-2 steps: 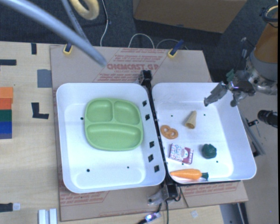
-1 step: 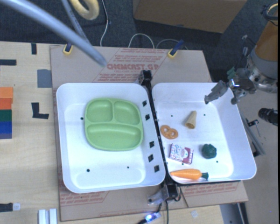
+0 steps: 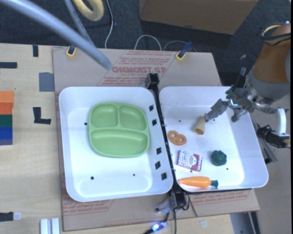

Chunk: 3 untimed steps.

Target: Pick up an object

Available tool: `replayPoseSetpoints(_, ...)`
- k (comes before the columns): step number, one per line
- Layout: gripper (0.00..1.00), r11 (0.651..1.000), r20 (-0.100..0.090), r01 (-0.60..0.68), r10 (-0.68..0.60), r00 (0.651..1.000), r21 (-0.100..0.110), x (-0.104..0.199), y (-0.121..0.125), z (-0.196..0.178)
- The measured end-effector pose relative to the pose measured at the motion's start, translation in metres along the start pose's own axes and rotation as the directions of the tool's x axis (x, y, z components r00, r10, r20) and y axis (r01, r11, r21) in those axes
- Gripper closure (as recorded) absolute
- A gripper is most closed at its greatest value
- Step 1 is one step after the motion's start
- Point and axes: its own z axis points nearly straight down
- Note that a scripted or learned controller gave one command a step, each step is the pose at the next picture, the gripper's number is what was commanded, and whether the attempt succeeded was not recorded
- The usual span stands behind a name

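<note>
Camera view: fixed above the bench, looking down at a slant on two shallow white bins.
Gripper: the grey two-finger gripper (image 3: pixel 223 109) hangs over the right-hand white bin (image 3: pixel 244 145), fingers spread apart with nothing between them, one dark finger (image 3: pixel 214 112) angled toward the small tan cone-shaped piece (image 3: pixel 199 126) but apart from it.
Right bin contents: brown pretzel (image 3: pixel 176 138), pink-and-white printed packet (image 3: pixel 189 160), dark green rounded lump (image 3: pixel 218 157), orange toy carrot (image 3: pixel 196 182).
Left-hand white bin (image 3: pixel 73 145): pale green divided plastic tray (image 3: pixel 119 129).
Hard to make out: the packet's print is too small to read; the arm's upper part is cut off at the right edge.
</note>
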Motion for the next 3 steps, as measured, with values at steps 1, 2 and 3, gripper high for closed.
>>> replayPoseSetpoints(1, 0.0, 1.0, 0.0, 0.001, -0.001, 1.0, -0.001, 0.003, 0.006, 0.05)
replayPoseSetpoints(2, 0.0, 1.0, 0.0, 0.0, 0.0, 1.0, -0.001, 0.004, 0.003, 0.096)
replayPoseSetpoints(3, 1.0, 1.0, 0.0, 0.003, -0.003, 1.0, 0.0, 0.005, 0.004, 0.086)
